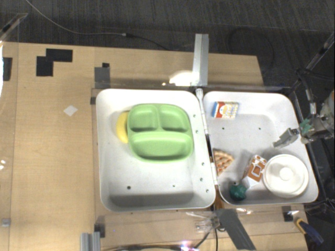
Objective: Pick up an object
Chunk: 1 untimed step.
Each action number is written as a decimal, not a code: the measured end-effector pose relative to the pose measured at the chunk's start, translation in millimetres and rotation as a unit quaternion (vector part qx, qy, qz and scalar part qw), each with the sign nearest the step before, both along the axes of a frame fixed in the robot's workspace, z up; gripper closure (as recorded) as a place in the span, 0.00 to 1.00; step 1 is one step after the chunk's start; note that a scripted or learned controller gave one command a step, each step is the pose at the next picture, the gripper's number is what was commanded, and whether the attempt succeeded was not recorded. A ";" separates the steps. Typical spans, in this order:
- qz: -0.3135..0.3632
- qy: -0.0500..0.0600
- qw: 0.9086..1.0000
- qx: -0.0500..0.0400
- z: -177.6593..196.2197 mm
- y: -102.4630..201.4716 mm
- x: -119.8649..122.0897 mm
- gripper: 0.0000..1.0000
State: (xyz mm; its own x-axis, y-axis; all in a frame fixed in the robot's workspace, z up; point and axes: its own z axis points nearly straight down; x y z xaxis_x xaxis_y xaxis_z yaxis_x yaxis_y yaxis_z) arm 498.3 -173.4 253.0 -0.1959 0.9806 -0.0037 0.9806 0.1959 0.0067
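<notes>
Right bin [261,95] holds the likely candidates: a small printed box [225,110] lying flat at upper left of that bin, a tan waffle-like piece [223,162] against the divider, a small orange-and-white packet [256,169] at lower centre, a dark green round object [238,192] near the bottom edge, and a white bowl [285,175] at lower right. Gripper [289,136] sits at the right side of this bin, above the bowl and apart from everything; nothing is between its fingers, and whether they are apart or together cannot be told at this size. Judgement: the printed box looks light and stiff with flat faces, stands well clear of neighbours, and should take a pinch across its short sides. The packet looks soft and crinkly, and it touches the bowl's rim, so a descent there risks striking the bowl. The green object looks small and rounded, probably prone to rolling. Left bin [152,190] carries a green divided plate [159,131] over a yellow item [122,128], both too wide or too covered for an easy pinch.
</notes>
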 end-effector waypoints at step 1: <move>0.017 0.003 1.000 0.001 -132.6 49.1 43.3 0.00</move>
